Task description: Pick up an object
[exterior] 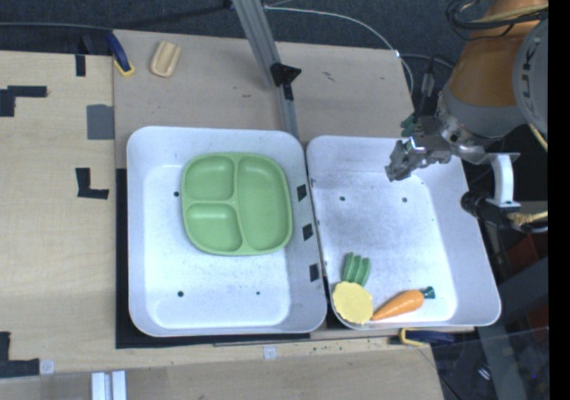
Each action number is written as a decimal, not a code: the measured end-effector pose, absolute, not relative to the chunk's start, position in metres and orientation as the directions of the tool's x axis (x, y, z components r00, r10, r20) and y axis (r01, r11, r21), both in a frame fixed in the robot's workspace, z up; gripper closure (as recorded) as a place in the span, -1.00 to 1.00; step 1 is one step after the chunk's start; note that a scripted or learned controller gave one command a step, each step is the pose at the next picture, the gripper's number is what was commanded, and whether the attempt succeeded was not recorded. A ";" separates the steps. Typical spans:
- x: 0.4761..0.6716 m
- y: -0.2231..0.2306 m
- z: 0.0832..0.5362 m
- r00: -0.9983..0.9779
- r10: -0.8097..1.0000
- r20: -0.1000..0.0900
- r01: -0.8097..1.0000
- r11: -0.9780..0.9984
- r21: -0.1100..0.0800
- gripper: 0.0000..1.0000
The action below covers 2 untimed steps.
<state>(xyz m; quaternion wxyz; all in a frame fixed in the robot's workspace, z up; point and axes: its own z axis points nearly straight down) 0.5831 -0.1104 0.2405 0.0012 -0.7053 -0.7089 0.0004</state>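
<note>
A wooden bench (53, 238) is seen from above at a slant, with two shallow white bins side by side on it. On the bare wood behind the bins, toward the far left, lies a small tan block (165, 59), well apart from everything else.

The left bin (147, 238) holds a green divided plate (237, 203), lying flat in its far half with three compartments facing up. Nothing rests on the plate, and the near half of this bin is open floor.

A grey metal pole (254, 20) slants down from the top of the view and ends at the far edge where the two bins meet.

The right bin (401, 238) holds the toys that could be picked up, all gathered at its near edge: a small green ridged piece (356, 268), a yellow round piece (353, 303) touching it, and just beside that an orange carrot (397, 304) lying on its side. They sit close to the bin wall, which probably leaves little room on the near side.

At the right, the gripper (405, 158) hangs over the far part of the right bin, well apart from the toys. It holds nothing; whether it is open or closed cannot be told. The middle floor of the bin between it and the toys is clear for a descent.
</note>
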 end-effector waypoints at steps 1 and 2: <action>0.578 -0.054 0.228 -0.006 1.000 0.002 1.000 0.006 -0.003 1.00; 0.578 -0.004 0.237 -0.007 1.000 0.002 1.000 0.007 -0.001 1.00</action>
